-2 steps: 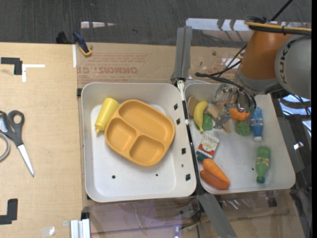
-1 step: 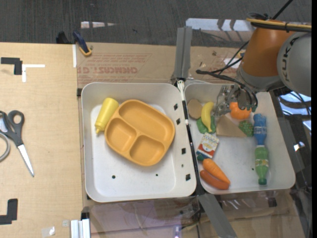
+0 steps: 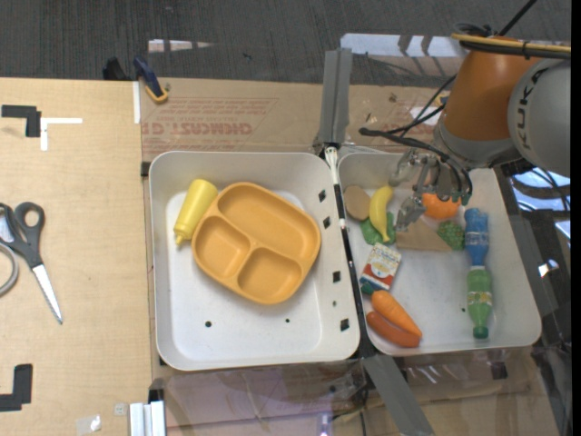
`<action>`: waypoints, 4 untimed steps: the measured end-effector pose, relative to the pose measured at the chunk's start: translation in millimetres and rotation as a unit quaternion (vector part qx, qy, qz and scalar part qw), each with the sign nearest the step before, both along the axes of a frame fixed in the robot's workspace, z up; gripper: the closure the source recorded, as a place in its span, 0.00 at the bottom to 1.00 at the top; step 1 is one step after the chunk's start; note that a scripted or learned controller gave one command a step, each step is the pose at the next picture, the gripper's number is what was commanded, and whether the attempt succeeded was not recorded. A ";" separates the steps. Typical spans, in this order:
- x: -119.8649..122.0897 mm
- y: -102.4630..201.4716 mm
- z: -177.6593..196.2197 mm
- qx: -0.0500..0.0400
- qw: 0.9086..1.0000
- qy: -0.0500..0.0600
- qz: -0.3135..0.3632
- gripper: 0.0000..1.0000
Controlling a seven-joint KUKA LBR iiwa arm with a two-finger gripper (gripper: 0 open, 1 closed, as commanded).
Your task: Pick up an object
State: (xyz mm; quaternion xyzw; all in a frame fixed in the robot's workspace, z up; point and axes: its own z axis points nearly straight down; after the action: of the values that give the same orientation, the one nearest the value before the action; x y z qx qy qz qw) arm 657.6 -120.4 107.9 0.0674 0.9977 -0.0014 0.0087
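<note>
One approach step underway: hovering end effector point(image 3: 419, 192) low beside the orange fruit point(image 3: 440, 207), near the banana point(image 3: 380, 211). Finger state: cannot tell. Next, judging likely: centring over fruit, closing, lifting.

Your worktop point(image 3: 73, 271): matt pale wood; bins point(image 3: 172, 334): smooth white plastic; divided tray point(image 3: 254, 242): glossy yellow plastic; scissors point(image 3: 32, 252): metal blades; backing sheet point(image 3: 236, 121): rough brown cardboard
</note>
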 end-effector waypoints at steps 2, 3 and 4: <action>-39.1 2.7 -4.1 0.000 1.000 0.004 0.008 1.00; -53.3 -86.0 -13.1 0.000 0.990 0.005 0.144 1.00; -53.3 -85.9 -13.2 0.000 0.990 0.005 0.144 0.00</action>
State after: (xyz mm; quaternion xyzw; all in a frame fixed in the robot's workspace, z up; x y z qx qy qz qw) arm 604.3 -206.3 94.7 -0.0765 0.9971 -0.0009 0.0040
